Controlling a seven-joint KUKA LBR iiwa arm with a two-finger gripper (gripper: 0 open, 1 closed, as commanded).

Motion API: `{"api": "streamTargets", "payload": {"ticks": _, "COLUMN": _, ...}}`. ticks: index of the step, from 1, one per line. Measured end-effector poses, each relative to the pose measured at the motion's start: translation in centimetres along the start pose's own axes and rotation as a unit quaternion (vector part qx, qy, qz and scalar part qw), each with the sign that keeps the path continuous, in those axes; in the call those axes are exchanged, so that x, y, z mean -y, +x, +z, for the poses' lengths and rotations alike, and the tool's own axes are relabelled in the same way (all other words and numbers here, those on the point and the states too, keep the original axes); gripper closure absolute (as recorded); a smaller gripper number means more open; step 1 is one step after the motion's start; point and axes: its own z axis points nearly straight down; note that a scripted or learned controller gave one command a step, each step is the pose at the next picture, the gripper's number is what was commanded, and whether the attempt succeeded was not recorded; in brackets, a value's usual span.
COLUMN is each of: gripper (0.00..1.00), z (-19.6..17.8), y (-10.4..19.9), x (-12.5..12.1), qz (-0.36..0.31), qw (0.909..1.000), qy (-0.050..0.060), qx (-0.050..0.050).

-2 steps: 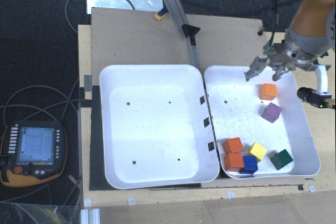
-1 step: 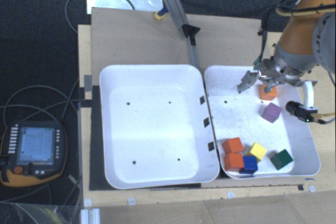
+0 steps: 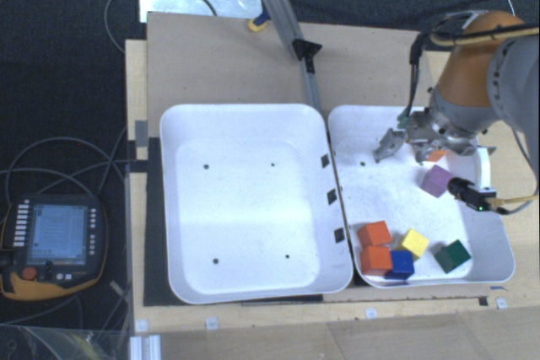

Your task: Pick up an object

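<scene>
- Pale purple cube (image 3: 436, 180): loose on the floor of the right-hand shallow white bin (image 3: 363, 206), near the two-finger gripper (image 3: 403, 153) but apart, toward the bin's near-right side.
- Fingers apparently spread, pinching nothing.
- Probably calls for a short shift that way before descending.
- Small orange block (image 3: 435, 154) just beside, possibly in the way.

Count of items on bench, by kind

Bins: 2, white, side by side — left bin (image 3: 245, 198), right bin (image 3: 371, 181). Blocks in right bin: 2 orange blocks (image 3: 375, 233) (image 3: 376, 258), 1 yellow block (image 3: 414, 243), 1 blue block (image 3: 402, 263), 1 green block (image 3: 453, 255), 1 purple block (image 3: 436, 180); a small orange piece (image 3: 435, 155) partly hidden under the arm, kind unclear. Pendant (image 3: 52, 244) beside bench: 1.
</scene>
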Motion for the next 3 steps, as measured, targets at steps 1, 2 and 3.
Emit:
{"api": "streamTargets", "payload": {"ticks": 1, "gripper": 1.0, "z": -1.4, "y": 0.0, "x": -0.2, "qz": -0.001, "qw": 1.0, "qy": -0.004, "qx": 0.0}}
{"api": "streamTargets", "payload": {"ticks": 2, "gripper": 1.0, "z": -7.6, "y": -0.1, "x": 0.3, "qz": -0.001, "qw": 1.0, "qy": -0.005, "qx": 0.001}}
{"api": "streamTargets", "payload": {"ticks": 3, "gripper": 1.0, "z": -8.5, "y": -0.1, "x": 0.2, "qz": -0.001, "qw": 1.0, "qy": -0.003, "qx": 0.0}}
